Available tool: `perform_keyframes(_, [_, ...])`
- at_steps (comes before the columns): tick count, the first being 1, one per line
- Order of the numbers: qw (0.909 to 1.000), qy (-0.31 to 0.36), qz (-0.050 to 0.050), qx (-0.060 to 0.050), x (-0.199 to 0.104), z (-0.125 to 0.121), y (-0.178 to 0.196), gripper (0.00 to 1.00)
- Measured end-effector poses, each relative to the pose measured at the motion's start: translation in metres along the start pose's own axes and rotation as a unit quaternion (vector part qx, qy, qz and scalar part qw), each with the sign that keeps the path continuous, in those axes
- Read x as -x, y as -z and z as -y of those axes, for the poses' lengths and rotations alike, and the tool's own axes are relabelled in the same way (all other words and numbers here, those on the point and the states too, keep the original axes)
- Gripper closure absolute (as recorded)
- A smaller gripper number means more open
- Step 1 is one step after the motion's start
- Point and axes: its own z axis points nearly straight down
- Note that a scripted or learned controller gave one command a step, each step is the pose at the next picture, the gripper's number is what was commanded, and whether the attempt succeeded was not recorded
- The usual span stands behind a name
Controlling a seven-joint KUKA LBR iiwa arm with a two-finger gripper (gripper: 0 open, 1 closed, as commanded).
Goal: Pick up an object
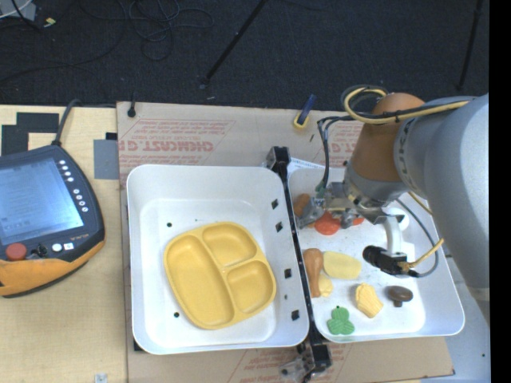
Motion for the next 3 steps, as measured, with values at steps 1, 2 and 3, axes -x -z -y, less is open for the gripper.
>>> perform_keyframes(1, [1.0000, -0.002, 0.002, 0.001, -0.079, 0.034, 0.106, 0.00])
perform_keyframes(2, [1.0000, 0.001, -0.002, 0.000, -0.132, 0.131, 0.204, 0.00])
perform_keyframes(3, [1.0000, 0.000, -0.001, 0.005, -0.143, 0.145, 0.323, 0.00])
